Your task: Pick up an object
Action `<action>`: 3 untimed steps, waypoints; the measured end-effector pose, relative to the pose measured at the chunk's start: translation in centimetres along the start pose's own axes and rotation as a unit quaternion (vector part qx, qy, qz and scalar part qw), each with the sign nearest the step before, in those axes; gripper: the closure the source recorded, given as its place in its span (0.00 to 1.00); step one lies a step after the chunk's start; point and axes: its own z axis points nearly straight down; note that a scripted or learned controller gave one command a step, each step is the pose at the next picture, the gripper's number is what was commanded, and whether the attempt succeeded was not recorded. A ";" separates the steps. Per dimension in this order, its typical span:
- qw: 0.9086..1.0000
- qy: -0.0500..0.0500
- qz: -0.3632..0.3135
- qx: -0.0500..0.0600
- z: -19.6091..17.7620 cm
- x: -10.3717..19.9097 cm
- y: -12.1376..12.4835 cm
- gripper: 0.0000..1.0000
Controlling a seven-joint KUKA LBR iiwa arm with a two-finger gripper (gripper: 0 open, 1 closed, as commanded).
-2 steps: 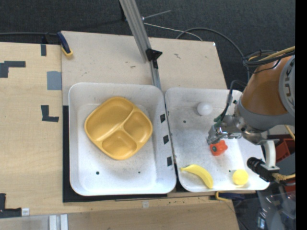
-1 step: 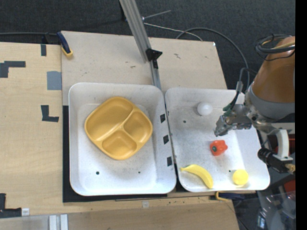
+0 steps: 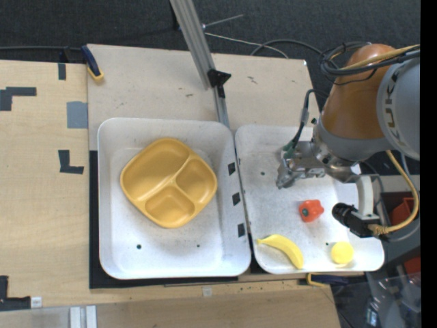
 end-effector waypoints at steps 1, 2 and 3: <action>1.000 0.000 0.000 0.000 0.2 3.8 2.1 1.00; 1.000 0.000 0.001 0.000 1.4 7.9 4.2 1.00; 1.000 0.000 0.000 0.000 2.7 12.3 6.8 1.00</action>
